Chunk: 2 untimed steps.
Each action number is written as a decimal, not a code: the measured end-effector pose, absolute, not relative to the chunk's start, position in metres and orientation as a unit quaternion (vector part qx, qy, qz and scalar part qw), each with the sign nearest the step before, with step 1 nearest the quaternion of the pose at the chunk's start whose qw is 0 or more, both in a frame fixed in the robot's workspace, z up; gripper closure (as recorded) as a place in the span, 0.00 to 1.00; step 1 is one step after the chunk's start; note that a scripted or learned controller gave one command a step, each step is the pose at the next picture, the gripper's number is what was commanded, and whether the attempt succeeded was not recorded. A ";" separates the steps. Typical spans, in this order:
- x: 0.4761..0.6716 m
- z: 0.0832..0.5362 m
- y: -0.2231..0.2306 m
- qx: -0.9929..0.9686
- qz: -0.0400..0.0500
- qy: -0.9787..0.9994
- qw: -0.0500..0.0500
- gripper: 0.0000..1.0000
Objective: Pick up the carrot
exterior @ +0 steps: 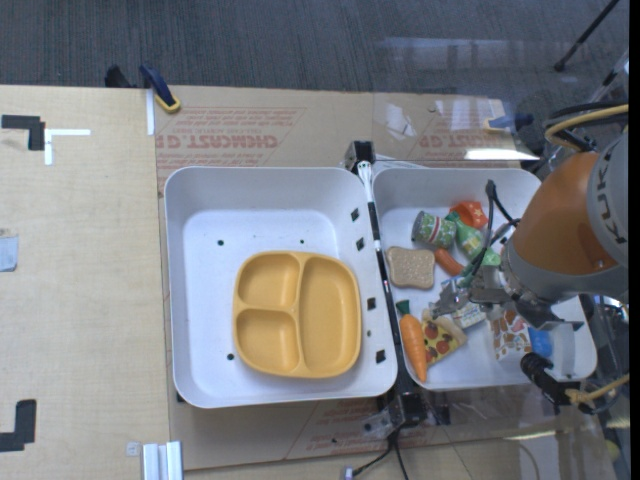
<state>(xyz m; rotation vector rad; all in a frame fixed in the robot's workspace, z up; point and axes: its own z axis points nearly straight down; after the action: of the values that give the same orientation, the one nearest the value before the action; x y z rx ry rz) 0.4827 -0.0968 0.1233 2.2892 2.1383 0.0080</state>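
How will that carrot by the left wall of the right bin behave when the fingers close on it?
The carrot looks like a stiff, glossy toy, so it probably won't bend but may slip. Its tapered round shape suggests it could roll or squirt out. It lies close against the bin wall and beside the pizza slice, leaving the gripper little room.

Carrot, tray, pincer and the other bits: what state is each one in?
carrot: lying loose along the right bin's left wall.
yellow tray: upright in the left bin, compartments bare.
bread slice: lying flat.
pizza slice: lying flat beside the carrot.
green can: on its side.
pincer: low over the right bin.
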 end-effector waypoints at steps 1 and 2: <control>0.479 0.191 -0.045 0.699 -0.001 0.716 0.000 0.00; 0.479 0.191 -0.045 0.685 -0.001 0.728 0.000 0.00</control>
<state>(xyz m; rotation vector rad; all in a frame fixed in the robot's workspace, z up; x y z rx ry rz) 0.4788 -0.0453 0.1909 2.1533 2.2874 -0.0041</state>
